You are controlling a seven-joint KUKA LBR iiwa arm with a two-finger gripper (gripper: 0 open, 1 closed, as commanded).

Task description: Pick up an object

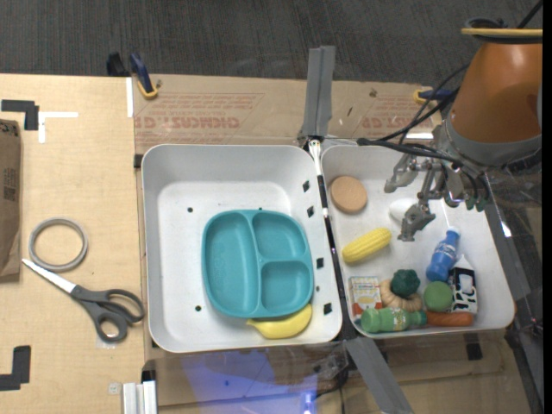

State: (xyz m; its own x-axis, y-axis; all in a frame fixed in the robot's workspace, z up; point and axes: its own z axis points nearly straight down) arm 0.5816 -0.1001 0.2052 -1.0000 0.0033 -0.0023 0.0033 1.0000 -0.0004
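Note:
The right bin [341,158] holds a tan round disc [349,194], a yellow corn cob [366,245], a blue bottle [442,257], a dark green lumpy toy [404,281], a green ball [437,296], a black-and-white carton [463,289], a green bottle [392,319], an orange carrot [450,319] and a snack packet [364,291]. My gripper [409,201] hangs over this bin's upper middle, above a small white item [402,209]. Its fingers [417,221] stand open with nothing between them. It is right of the disc and up-right of the corn.
The left bin [164,231] carries a teal divided plate [257,261] and a banana [280,324] at its near edge. On the bench to the left lie scissors [95,300], a tape roll [58,242] and a blue clip [141,74].

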